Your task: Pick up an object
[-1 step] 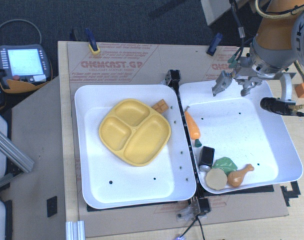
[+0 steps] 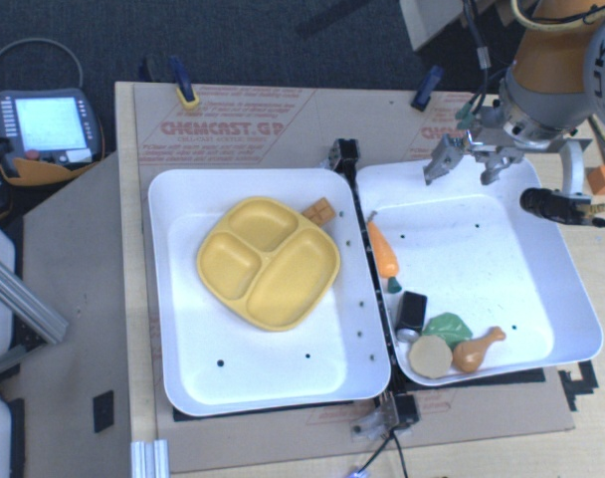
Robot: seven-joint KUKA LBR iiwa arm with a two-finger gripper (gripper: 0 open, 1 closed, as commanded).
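Gripper [image 2: 466, 168] hangs from the arm [image 2: 561, 38], fingers spread, holding nothing.

Around the bins
A teach pendant [image 2: 46, 132] lies left; blue clamps [image 2: 183, 81], probably, grip the cardboard sheet [image 2: 283, 127].

White bins [image 2: 183, 366] hold a yellow plate [image 2: 269, 263], brown block [image 2: 319, 211], orange carrot [image 2: 383, 252], black box [image 2: 412, 312], green leaf [image 2: 450, 327], tan drumstick [image 2: 477, 349].

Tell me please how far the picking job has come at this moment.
Nothing looks picked yet. The gripper hangs open over the far edge of the right bin, with nothing between its fingers. The carrot, black block, green piece and drumstick all lie in that bin. Left to do: descend onto one, close, lift.
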